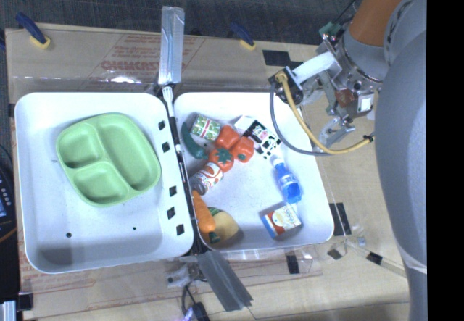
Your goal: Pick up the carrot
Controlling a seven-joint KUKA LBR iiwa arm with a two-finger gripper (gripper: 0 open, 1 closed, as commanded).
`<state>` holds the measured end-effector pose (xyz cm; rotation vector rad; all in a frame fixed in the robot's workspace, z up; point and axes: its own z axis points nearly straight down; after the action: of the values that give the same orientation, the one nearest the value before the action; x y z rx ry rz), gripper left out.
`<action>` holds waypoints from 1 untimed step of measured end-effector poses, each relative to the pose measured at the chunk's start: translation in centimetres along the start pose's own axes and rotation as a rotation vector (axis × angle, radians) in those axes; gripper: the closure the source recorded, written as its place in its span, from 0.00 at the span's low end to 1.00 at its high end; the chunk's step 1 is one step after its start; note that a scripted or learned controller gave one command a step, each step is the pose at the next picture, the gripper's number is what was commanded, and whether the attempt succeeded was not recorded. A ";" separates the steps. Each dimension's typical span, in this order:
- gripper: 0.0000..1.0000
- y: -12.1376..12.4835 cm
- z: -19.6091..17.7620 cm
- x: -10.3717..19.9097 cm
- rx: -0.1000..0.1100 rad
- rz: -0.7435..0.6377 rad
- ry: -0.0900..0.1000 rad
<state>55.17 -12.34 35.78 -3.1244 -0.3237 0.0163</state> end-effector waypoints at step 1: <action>1.00 -0.4 -0.6 0.3 0.002 -0.013 -0.010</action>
<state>55.42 -11.86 36.38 -3.1207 -0.3446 0.0324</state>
